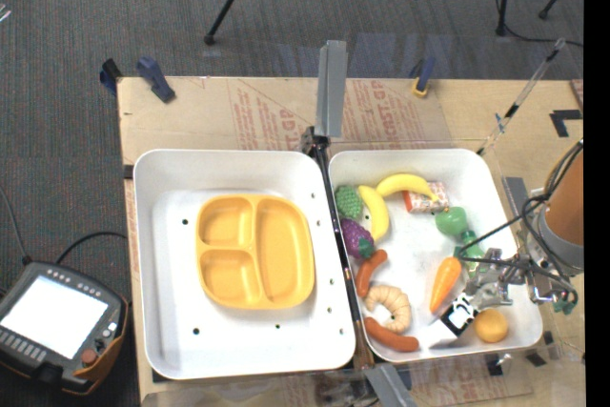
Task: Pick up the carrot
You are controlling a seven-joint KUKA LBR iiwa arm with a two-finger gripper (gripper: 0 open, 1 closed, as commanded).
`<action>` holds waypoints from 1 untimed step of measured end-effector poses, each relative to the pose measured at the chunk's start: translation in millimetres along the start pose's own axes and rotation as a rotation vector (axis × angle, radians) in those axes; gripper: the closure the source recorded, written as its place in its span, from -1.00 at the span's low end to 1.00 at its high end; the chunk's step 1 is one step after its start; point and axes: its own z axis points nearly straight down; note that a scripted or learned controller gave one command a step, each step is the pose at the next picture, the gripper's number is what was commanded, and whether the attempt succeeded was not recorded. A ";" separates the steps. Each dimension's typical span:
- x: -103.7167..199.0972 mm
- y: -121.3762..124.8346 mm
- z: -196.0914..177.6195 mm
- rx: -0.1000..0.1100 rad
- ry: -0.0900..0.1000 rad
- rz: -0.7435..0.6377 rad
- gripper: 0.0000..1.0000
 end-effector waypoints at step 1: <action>-0.6 0.6 -0.6 0.000 -0.002 -0.002 -1.00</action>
